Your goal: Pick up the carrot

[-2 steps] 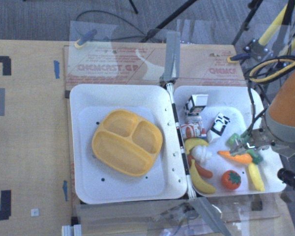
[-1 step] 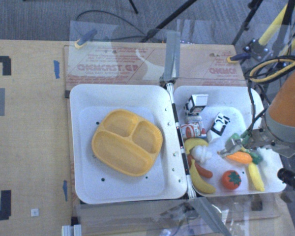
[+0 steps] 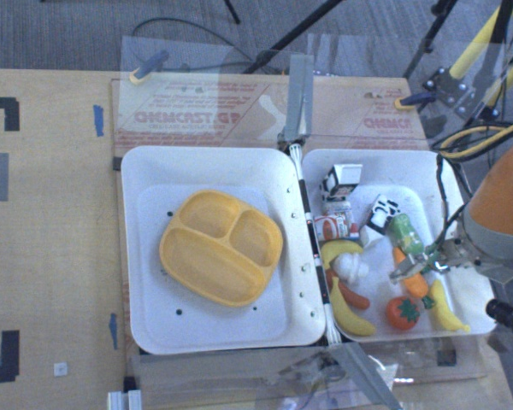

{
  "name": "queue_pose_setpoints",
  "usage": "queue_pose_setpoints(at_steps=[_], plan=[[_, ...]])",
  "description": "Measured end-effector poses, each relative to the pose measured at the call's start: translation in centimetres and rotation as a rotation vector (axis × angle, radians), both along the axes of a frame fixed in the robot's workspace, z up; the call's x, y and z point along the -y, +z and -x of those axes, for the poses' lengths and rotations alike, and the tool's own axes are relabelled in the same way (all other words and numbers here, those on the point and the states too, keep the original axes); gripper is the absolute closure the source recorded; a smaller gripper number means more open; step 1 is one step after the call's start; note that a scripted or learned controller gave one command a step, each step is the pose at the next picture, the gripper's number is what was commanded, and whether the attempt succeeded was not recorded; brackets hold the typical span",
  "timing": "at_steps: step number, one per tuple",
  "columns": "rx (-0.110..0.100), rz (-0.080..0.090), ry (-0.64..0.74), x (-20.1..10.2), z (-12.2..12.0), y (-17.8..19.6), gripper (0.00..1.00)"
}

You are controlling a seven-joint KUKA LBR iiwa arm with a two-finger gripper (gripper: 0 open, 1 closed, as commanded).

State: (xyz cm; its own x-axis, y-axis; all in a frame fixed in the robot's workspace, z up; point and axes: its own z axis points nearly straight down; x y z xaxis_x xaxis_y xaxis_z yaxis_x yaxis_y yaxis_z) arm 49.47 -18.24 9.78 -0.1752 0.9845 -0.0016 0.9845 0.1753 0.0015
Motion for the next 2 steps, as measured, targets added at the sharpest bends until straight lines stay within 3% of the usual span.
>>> queue_pose_setpoints(at_steps=[1, 2], plan=[[0.001, 0.002, 0.001, 0.0, 0.0, 0.9, 1.0], [-0.001, -0.001, -0.078, -5.9, 1.5, 8.9, 1.0]])
